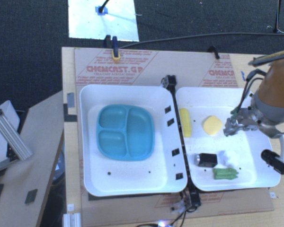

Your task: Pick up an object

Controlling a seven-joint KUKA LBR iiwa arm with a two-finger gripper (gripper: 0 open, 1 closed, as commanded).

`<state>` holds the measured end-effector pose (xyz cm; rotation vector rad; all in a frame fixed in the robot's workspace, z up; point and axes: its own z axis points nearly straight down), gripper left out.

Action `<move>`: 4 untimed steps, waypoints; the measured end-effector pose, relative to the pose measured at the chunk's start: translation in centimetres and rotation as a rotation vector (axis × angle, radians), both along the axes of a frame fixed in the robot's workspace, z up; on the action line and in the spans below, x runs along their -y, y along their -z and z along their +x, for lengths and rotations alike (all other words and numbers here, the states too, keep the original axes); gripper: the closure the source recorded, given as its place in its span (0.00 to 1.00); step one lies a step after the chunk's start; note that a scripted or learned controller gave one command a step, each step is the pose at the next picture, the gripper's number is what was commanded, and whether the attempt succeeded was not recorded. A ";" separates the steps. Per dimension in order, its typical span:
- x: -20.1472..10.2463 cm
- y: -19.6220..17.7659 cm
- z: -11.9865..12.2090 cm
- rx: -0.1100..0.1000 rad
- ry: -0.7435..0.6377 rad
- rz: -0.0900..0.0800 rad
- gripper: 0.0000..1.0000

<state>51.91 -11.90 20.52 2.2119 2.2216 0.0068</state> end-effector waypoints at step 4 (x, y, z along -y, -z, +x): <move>-20.8 -2.6 5.2 -0.006 -0.006 0.005 1.00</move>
